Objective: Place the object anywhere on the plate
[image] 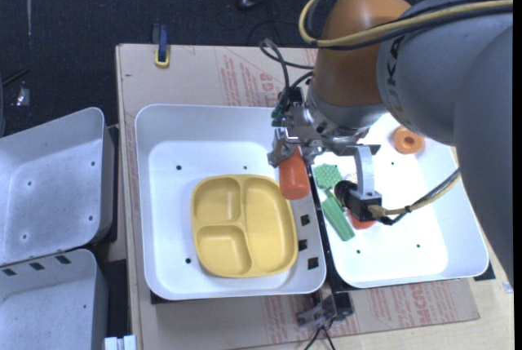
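**Orange object hanging at the plate's right rim**

The gripper (292,154) is hanging over the seam between the two white bins, and an orange object (294,177) is showing between its fingers, pointing downward. The object is sitting just at the right rim of the yellow plate (243,226), which is lying in the left bin (163,177) with its three compartments facing up.

In the right bin (424,259), several things are lying close to the gripper: a green waffled piece (328,175) just beside the orange object, a longer green stick (337,217) slanting below it, and a small red item (362,219) partly covered by a black part of the tool. An orange ring-shaped piece (408,141) is lying farther right, near the arm's grey body. A yellow cable (424,193) is looping down across the right bin. The arm's orange band (359,46) is covering the upper part of that bin.
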{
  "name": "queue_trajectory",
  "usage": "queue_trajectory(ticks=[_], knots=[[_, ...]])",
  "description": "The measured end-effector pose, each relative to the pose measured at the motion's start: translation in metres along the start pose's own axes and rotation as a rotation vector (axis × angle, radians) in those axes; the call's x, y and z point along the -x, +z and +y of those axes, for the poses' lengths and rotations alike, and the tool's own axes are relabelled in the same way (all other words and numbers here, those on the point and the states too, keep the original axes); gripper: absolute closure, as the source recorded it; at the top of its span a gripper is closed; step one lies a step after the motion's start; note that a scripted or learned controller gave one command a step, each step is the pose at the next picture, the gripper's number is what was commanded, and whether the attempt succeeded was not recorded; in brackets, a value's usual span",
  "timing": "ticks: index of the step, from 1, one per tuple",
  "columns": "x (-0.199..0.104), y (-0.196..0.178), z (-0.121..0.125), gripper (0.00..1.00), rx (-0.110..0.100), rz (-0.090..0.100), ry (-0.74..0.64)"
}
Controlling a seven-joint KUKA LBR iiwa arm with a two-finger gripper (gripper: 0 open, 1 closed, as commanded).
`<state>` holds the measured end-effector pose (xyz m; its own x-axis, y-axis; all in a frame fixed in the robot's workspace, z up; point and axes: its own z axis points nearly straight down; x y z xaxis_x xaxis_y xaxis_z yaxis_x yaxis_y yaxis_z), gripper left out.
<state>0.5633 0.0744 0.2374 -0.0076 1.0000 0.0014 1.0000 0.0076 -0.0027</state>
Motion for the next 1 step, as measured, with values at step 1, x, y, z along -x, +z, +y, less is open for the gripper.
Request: queue_trajectory(ticks=[1], knots=[[-0.0342,0.0152,0.0001,1.00,0.000,-0.002,0.002]])
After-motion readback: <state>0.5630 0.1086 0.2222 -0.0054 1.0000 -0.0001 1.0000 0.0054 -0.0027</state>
